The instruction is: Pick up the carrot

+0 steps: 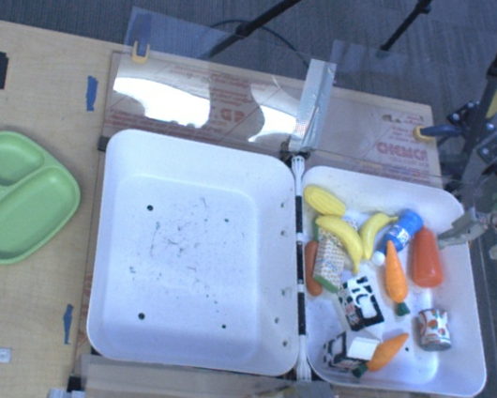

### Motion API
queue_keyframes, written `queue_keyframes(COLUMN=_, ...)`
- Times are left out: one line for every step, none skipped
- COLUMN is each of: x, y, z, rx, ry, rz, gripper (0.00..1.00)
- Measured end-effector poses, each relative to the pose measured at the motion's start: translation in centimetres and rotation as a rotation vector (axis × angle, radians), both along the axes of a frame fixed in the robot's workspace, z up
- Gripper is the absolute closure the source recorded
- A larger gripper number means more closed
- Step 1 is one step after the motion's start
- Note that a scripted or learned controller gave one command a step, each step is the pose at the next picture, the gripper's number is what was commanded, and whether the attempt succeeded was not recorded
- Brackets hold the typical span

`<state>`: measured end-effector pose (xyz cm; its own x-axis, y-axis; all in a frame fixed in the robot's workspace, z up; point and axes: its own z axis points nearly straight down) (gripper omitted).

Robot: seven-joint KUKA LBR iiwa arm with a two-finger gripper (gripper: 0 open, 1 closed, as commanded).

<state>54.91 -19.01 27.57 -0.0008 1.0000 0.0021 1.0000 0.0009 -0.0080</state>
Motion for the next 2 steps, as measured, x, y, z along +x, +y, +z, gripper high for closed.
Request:
queue_keyframes(x=4.0, y=-0.4, z=-10.6, rx=0.0, ry=0.0, rz=0.0, gripper=0.0)
queue_keyframes(x=4.4, y=2.0, z=-1.1, rx=-0.001, ry=-0.003, rz=0.031, gripper=0.0)
